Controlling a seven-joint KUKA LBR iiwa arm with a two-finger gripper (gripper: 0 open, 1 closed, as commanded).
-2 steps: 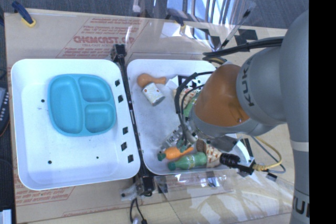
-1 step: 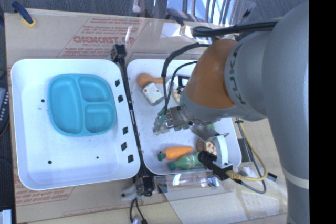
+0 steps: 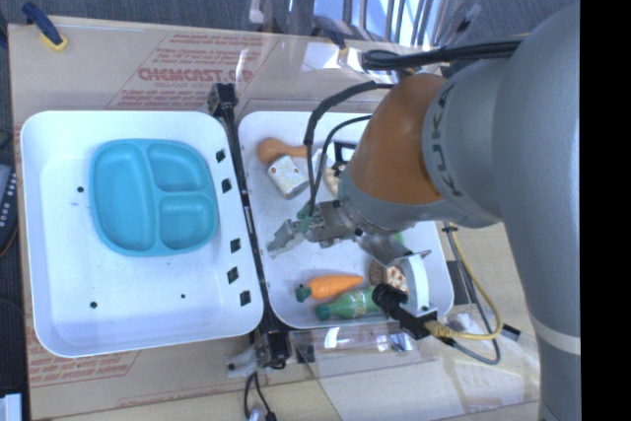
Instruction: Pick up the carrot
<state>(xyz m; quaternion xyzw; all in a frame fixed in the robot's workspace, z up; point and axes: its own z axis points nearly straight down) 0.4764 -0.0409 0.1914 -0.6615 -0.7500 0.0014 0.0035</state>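
The orange carrot (image 3: 332,287) with a green top lies on its side near the front of the right bin (image 3: 296,315). My gripper (image 3: 285,238) hangs over the bin's left half, a short way behind and to the left of the carrot, and nothing shows in it. The grey arm with its orange band (image 3: 399,148) covers much of the bin's right side.
A green vegetable toy (image 3: 347,305) lies right in front of the carrot, touching it. A brown drumstick-like toy (image 3: 278,151) and a white block (image 3: 287,176) sit at the bin's back left. A blue divided plate (image 3: 153,195) lies in the left bin (image 3: 59,291).
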